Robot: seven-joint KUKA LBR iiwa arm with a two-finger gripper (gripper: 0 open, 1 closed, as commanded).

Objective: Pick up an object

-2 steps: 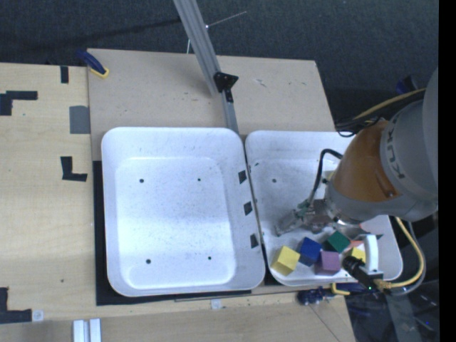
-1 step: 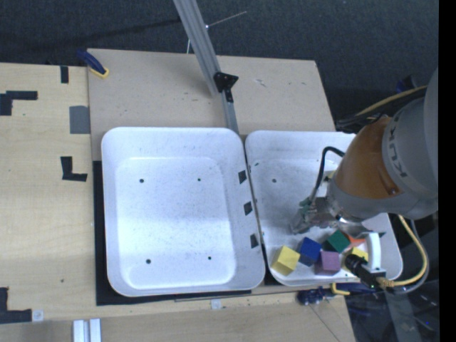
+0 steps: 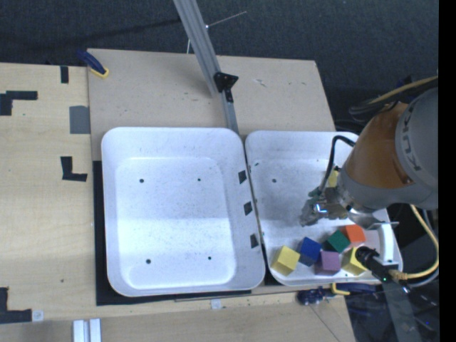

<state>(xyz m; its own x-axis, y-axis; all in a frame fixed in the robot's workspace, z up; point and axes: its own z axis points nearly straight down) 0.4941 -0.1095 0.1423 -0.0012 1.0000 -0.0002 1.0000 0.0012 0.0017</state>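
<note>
My gripper [image 3: 315, 211] hangs low over the middle of the right bin [image 3: 285, 164], under the orange wrist band. Nothing shows between its fingertips. Several small blocks lie in that bin's near right corner, just below and right of the gripper: a yellow block [image 3: 286, 260], a blue block [image 3: 309, 251], a purple block [image 3: 329, 261], a green block [image 3: 337, 241] and an orange block [image 3: 354, 233]. Another yellow piece [image 3: 354, 262] lies at the bin's right rim, partly behind a black cable end.
The left bin [image 3: 174, 209] sits beside the right one, sharing a middle rim. A grey metal pole [image 3: 203, 41] slants across the bench from the top to the bins' junction. The arm's body covers the right bin's far right side.
</note>
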